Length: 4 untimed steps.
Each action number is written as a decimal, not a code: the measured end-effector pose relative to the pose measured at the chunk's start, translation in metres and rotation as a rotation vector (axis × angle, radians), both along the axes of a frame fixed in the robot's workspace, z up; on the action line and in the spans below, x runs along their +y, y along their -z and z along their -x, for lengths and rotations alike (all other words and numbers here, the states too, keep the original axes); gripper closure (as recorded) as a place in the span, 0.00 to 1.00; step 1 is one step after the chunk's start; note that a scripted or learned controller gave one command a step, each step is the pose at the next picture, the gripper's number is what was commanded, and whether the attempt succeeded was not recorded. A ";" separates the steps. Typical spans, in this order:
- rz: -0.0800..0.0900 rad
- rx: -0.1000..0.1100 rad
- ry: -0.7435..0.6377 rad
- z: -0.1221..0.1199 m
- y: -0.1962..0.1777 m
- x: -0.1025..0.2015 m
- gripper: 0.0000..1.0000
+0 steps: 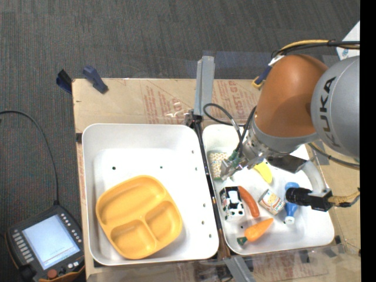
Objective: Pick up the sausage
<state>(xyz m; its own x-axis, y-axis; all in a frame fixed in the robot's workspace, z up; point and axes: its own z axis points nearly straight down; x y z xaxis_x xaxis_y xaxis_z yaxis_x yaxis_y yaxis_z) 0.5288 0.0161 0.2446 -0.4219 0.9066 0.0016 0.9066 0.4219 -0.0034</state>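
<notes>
The sausage (248,200) is a short red-orange link lying at a slant in the middle of the right bin (320,231). It rests between a black-and-white cow toy (233,203) and a small can (272,201). My gripper (231,167) hangs under the orange wrist band, over the bin's upper left part, above and to the left of the sausage and apart from it. The arm's bulk hides the back of this bin.
An orange carrot (258,230) lies near the bin's front. A blue bottle (291,202) and a yellow piece (264,173) sit to the right, and a pale knobbly item (215,164) lies beside the gripper. The left bin (141,137) holds a yellow divided plate (138,216).
</notes>
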 end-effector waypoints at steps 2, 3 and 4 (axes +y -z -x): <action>0.001 0.002 0.077 0.041 0.015 0.005 1.00; 0.000 -0.001 -0.080 0.034 -0.015 -0.064 1.00; 0.000 0.000 -0.203 0.053 -0.009 0.017 1.00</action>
<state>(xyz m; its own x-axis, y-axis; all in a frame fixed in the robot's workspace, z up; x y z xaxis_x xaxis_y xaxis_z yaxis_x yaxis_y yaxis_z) 0.4762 0.0329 0.2535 -0.5959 0.8031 0.0021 0.8031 0.5959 -0.0032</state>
